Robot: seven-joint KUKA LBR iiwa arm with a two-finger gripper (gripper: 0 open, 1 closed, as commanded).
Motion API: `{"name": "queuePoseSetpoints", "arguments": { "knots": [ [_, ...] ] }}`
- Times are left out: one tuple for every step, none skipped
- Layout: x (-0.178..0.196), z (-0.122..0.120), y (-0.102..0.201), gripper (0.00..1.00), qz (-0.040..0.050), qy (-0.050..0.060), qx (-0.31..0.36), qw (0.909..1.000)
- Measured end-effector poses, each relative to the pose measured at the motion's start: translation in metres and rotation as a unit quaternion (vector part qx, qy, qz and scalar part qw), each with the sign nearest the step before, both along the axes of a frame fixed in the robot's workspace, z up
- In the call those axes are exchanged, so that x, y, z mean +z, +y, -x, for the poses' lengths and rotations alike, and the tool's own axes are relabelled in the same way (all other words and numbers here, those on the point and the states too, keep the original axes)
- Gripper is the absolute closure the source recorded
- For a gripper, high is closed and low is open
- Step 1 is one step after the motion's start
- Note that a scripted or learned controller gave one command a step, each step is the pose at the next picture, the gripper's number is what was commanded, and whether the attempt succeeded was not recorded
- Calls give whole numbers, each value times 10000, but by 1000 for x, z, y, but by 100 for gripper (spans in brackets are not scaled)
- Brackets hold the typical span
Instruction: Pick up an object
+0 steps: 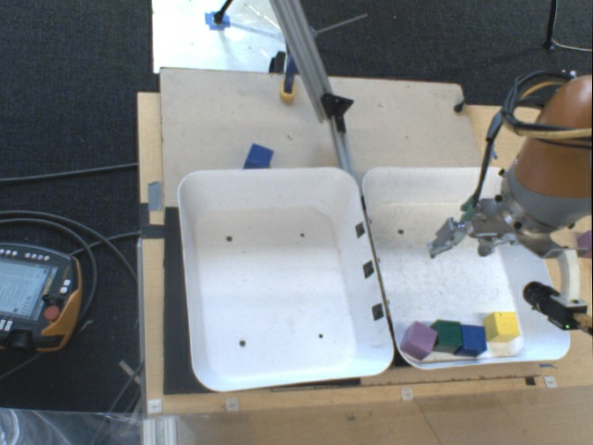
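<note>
Purple, green, blue and yellow blocks are sitting bunched along the near edge of the right bin (547, 349), toward its near right corner: purple block (419, 339) at the left end, then the green block (447, 333), the blue block (472, 341) just in front of it, and the yellow block (501, 327) at the right end. All four look like they're touching their neighbours.

The gripper (446, 238) is hanging over the middle of that same bin, well apart from the row and nothing is sitting between its fingers. From this angle I honestly can't tell whether the claw is spread or closed.

Handling-wise I'm guessing these are light, stiff little cubes, foam or plastic, nothing fragile, with flat faces that shouldn't be slipping much. The crowding is the annoying part. I'd be going for an end block, purple or yellow, pinching across the two faces that aren't pressed against a neighbour, so a finger isn't wedging into the row. The bin's sloped wall right behind them could be getting in the way too.
</note>
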State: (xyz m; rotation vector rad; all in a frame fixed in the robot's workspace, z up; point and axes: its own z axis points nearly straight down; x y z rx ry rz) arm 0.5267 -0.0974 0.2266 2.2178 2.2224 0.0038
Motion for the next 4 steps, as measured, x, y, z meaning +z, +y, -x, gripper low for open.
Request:
{"name": "queuePoseSetpoints", "arguments": {
  "knots": [
    [11,-1,0,100,-2,-16,18,10000],
    [-82,26,-38,100,2,45,-23,10000],
    [-30,41,-41,100,11,-16,-10,10000],
    [-34,41,-8,100,-6,9,28,10000]
  ]
}}
